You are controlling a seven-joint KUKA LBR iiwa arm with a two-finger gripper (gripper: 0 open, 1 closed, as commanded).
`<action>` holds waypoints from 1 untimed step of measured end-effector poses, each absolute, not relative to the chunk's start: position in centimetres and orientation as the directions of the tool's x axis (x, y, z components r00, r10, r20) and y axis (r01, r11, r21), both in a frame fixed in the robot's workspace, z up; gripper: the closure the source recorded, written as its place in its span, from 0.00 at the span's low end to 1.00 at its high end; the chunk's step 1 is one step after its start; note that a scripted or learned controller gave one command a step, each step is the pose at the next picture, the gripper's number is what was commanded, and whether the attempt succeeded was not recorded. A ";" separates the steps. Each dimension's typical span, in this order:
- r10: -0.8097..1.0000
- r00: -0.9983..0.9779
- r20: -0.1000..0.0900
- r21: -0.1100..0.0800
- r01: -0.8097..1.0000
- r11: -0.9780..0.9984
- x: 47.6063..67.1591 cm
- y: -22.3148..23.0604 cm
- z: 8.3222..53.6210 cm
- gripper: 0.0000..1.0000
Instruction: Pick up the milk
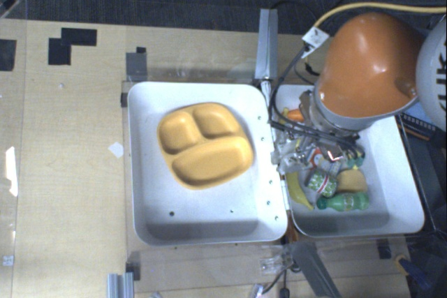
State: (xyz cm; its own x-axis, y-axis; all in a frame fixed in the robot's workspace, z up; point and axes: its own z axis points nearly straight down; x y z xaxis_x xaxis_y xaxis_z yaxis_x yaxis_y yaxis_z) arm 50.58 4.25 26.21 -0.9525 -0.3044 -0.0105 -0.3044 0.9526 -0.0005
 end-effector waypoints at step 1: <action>-0.376 -0.926 -0.007 0.000 -0.376 0.926 51.7 2.9 18.5 1.00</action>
